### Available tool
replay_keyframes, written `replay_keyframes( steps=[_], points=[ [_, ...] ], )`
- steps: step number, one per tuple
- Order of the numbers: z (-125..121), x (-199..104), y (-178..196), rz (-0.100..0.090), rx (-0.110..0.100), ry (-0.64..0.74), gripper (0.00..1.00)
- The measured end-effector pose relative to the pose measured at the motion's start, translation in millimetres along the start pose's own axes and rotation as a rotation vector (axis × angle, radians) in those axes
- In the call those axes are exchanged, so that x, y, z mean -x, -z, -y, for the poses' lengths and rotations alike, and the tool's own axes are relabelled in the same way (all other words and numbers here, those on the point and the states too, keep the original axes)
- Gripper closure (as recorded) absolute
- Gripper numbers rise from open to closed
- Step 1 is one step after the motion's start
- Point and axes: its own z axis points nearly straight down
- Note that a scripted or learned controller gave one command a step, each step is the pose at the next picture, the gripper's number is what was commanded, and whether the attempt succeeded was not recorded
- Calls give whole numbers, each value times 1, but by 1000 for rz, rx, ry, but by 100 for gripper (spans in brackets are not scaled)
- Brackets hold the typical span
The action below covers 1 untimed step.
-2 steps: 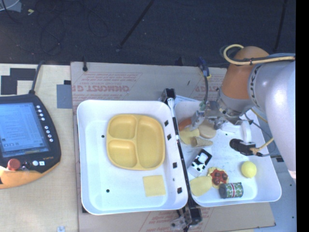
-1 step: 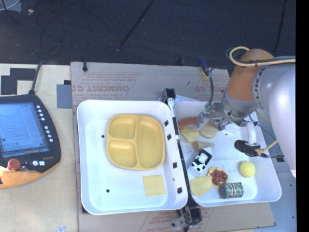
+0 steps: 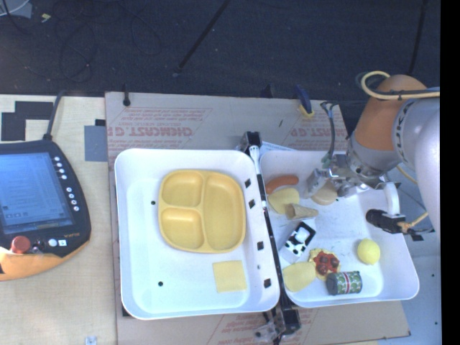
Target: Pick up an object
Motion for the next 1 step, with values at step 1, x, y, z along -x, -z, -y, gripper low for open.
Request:
replay_keyframes(
  steps=[1],
  points=[
    [0,2,11,1,1,-1,100]
  ],
)
